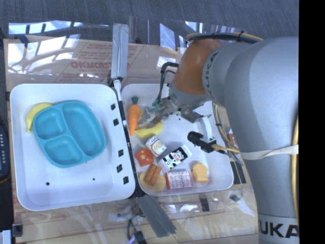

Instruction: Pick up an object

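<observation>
My gripper (151,114) is low in the right bin (216,184), at its upper left part. It hangs just above a yellow piece (149,131) and right beside an orange carrot (133,117) that lies along the bin's left wall. The wrist and the orange band of the arm (195,70) cover the bin's back part. Nothing is seen held in the gripper.
Below the gripper lie a small white can (156,145), a red piece (144,157), a cow-patterned carton (174,157), a bun (152,176), a red-white packet (179,179) and an orange lump (200,172). In the left bin (20,187) a blue divided plate (71,131) half covers a banana (33,113).
</observation>
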